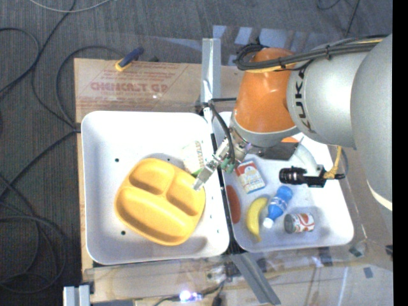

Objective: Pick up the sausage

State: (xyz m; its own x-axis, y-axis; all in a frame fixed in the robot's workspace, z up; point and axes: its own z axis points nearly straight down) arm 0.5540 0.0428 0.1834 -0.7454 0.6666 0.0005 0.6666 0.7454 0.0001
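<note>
Overhead, grey KUKA arm (331, 88) with orange band, reaching in from the right. Two white bins side by side: left bin (102, 139), right bin (333, 234). Across much of the left bin, a yellow divided dish (159, 199). In the right bin, a banana (255, 217); just left of it, the reddish-brown sausage (234, 204) along the bin's left wall, untouched. Right of the banana, a blue water bottle (278, 204) and a red-and-white can (299, 222); farther back, a red-and-white carton (250, 176). End effector (201, 177) over the dish's right rim, well apart from the sausage; apart or together, cannot tell. Just beyond it, a white-and-green packet (194, 153).
</note>
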